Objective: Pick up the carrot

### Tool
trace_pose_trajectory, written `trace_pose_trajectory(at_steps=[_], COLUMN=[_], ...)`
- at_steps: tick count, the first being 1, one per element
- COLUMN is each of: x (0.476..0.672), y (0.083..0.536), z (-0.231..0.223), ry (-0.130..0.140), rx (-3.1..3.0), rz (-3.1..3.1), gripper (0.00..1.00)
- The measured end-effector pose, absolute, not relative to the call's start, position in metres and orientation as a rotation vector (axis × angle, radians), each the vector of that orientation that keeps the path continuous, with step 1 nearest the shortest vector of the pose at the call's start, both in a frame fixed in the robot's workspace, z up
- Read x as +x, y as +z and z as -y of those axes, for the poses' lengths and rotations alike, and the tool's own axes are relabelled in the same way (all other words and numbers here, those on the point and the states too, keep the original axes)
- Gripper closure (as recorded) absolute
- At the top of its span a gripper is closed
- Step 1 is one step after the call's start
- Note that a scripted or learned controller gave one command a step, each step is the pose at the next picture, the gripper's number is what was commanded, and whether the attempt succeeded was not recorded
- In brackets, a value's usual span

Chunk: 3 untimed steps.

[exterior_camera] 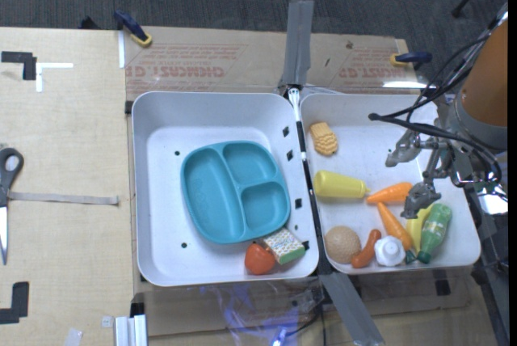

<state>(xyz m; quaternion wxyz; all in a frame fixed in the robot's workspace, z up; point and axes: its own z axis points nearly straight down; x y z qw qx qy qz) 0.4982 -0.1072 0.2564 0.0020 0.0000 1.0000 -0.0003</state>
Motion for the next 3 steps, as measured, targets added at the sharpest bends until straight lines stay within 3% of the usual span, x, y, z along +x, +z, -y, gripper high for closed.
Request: trace_pose_trajectory(at_steps=[1, 2, 3], x=[0.521, 0.509, 0.481], y=[0.101, 0.096, 0.094], z=[0.146, 0.158, 0.126], ry=[-0.004, -0.002, 0.001], rx=[-0.151, 0.508, 0.764], rz=[-3.13, -3.084, -3.041], gripper=[0.0, 0.0, 0.0])
